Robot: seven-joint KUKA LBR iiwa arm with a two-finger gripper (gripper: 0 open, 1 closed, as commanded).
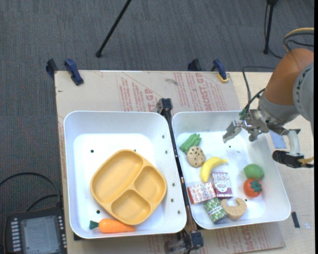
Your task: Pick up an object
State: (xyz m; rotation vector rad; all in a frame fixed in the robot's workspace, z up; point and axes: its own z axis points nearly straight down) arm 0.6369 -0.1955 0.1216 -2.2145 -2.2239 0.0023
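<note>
My gripper [241, 133] hangs over the upper right part of the right bin [212, 121], open, with nothing between its fingers. Below it in that bin lie green beans [191, 141], a round cookie [195, 156] and a banana [212, 166]. To the right are a green lime [253, 171] and a red tomato [252, 188]. Near the front sit a red-and-white carton [221, 184], a red box [201, 192], a green box [215, 209] and a tan bread piece [235, 209]. The gripper touches none of them.
The left bin [79, 136] holds a yellow divided plate [128, 186] and an orange carrot [114, 226] at its front edge. Blue clamps [73, 71] grip the back of the board. A tripod leg [116, 23] stands on the carpet behind.
</note>
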